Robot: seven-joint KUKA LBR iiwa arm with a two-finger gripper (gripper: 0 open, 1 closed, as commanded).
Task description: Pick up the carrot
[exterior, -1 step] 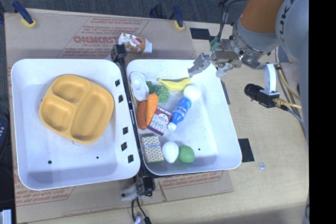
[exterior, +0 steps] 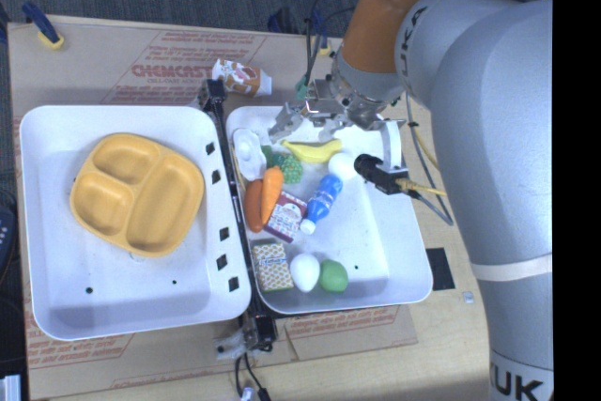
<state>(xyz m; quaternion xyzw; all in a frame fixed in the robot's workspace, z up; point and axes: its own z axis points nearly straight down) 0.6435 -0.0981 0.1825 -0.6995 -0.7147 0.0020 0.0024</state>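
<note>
The carrot (exterior: 271, 191) is orange and lies lengthwise near the left wall of the right bin (exterior: 394, 249), beside a second orange piece (exterior: 254, 206). A green leafy item (exterior: 287, 167) touches its far end and a red and white carton (exterior: 286, 217) lies against its near right side. My gripper (exterior: 305, 117) hangs over the far end of the right bin, above a yellow banana (exterior: 313, 149) and beyond the carrot. It looks open with nothing between its fingers.
The right bin also holds a blue bottle (exterior: 323, 198), a white object (exterior: 247, 150), a cracker box (exterior: 272, 266), a white egg (exterior: 305, 272) and a green ball (exterior: 333, 276). A yellow divided plate (exterior: 138, 192) lies in the left bin (exterior: 56, 296). A small bottle (exterior: 240, 78) lies behind the bins.
</note>
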